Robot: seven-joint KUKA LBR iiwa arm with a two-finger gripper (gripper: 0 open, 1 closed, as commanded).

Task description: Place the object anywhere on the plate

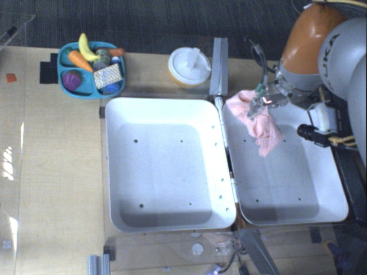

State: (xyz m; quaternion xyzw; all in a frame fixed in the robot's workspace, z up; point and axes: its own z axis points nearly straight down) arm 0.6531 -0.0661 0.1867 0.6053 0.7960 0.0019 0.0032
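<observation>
A pink cloth (pixel 261 128) hangs bunched over the back left part of the right bin (pixel 298 193). My gripper (pixel 259 101) is shut on the cloth's upper part, and the rest of the cloth droops down and to the right below the fingers. The blue divided plate (pixel 61 74) sits on the bench at the far back left, beyond the left bin (pixel 166 165). It holds a toy banana (pixel 86 47), a carrot (pixel 79 60), a purple piece (pixel 71 80) and other small items.
A white bowl with a yellow rim (pixel 189 66) stands on the bench behind the left bin, beside a grey upright post (pixel 217 67) between the bins. The arm's orange band (pixel 309 33) and grey body fill the back right.
</observation>
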